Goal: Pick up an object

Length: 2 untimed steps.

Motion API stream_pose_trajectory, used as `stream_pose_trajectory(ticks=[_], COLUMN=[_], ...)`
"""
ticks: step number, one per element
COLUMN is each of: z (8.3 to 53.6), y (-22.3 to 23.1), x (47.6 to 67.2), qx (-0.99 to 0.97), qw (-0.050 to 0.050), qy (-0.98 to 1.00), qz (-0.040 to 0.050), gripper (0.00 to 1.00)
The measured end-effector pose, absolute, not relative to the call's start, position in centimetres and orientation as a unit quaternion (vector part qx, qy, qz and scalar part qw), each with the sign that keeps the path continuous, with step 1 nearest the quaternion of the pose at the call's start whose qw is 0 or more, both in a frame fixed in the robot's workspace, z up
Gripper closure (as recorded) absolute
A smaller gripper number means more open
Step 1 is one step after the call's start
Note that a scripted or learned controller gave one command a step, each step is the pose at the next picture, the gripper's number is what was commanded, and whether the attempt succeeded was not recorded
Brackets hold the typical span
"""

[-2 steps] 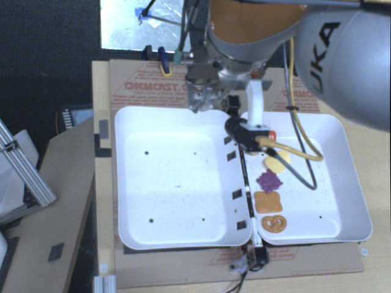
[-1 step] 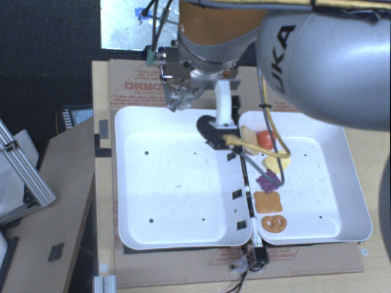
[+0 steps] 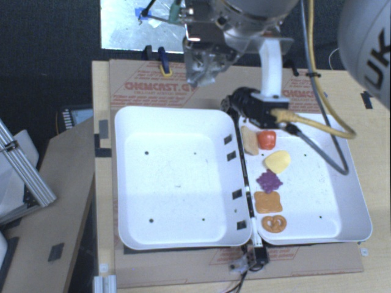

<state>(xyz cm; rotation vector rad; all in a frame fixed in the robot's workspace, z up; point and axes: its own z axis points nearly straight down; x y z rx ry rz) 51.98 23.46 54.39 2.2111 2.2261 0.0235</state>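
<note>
Several small toy foods lie in a column along the left side of the right bin [image 3: 333, 194]. From back to front they are a tan piece [image 3: 249, 141], a red tomato-like piece [image 3: 266, 140], a yellow piece [image 3: 277, 161], a purple grape cluster [image 3: 269, 180], an orange toast-like square [image 3: 267, 201] and a pretzel [image 3: 274, 224]. My gripper [image 3: 203, 71] hangs high above the back edge of the left bin [image 3: 174, 182], well away from the foods. It looks blurred, and I see nothing held in it.
The bins sit side by side on a cardboard sheet [image 3: 146, 84], with black clips along their shared wall [image 3: 241, 176]. A blue and yellow clamp [image 3: 164, 61] stands at the back left. The grey arm fills the upper right.
</note>
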Motion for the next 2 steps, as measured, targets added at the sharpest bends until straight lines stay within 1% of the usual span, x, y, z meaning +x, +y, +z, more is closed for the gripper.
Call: stream_pose_trajectory(ticks=[1, 2], z=[53.5, 54.7], y=[23.4, 23.5], x=[52.2, 52.2], qx=[0.706, 0.704], qw=[0.000, 0.001], qy=[0.709, 0.710], qz=[0.0011, 0.0026], gripper=[0.00, 1.00])
